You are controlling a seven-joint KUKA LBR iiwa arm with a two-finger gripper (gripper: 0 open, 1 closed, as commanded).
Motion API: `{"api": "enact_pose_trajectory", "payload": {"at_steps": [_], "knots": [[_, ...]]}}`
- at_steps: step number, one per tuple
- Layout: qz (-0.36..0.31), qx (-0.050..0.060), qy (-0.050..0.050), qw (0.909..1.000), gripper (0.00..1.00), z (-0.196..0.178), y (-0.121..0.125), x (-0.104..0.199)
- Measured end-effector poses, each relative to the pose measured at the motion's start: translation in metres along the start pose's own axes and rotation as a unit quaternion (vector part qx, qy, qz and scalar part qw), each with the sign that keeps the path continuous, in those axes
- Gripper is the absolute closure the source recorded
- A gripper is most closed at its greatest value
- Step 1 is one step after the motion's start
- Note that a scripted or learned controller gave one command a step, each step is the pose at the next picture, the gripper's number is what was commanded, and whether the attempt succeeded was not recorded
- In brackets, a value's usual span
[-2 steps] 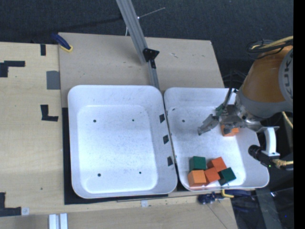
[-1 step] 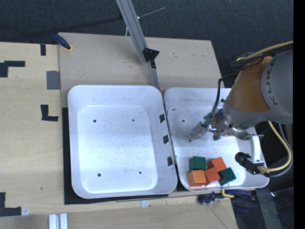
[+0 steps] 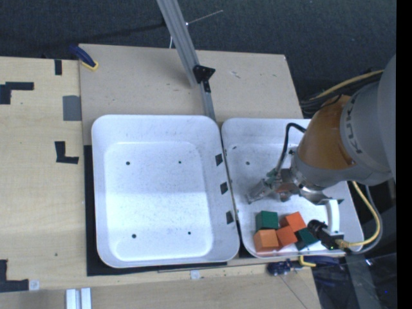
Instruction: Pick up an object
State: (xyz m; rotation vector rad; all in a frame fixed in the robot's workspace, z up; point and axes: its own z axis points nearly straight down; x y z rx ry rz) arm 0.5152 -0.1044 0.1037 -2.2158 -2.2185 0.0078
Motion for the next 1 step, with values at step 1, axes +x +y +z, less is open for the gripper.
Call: {"api": "enact_pose_trajectory", "payload": {"at_steps": [1], "knots": [[-0.001,-0.002,0.0,1.0,1.0,-0.0125,0.0011,0.0003]]}}
